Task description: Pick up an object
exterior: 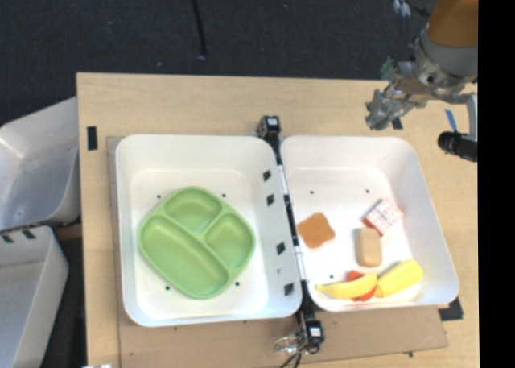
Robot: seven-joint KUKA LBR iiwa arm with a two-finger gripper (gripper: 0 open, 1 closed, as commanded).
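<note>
Dark carpet-like flooring fills the top of the frame behind a pale wooden bench (96, 109) that carries two shallow white bins side by side. At the left, the left bin (129, 173) holds a green divided plate (197, 241) with three compartments, lying flat and slightly turned, near the bin's middle. Just right of it, the right bin (418, 165) holds a cluster of small items in its lower half: an orange-brown toast-like piece (316, 230) near the bin's left wall, a small red-and-white packet (383, 216) toward the right, a tan bread-roll-shaped piece (368, 247) just below the packet, a yellow block (400, 278) near the lower right corner, and a yellow banana (347, 286) lying along the bottom wall, touching or just beside a bit of red beneath it. In the upper right of the frame the grey arm with its orange band (455, 12) reaches in, and the gripper (385, 110) hangs above the bench just beyond the right bin's upper edge, well apart from all the items. Whether its jaws are wide or narrow cannot be told at this angle; nothing is seen between them.
</note>
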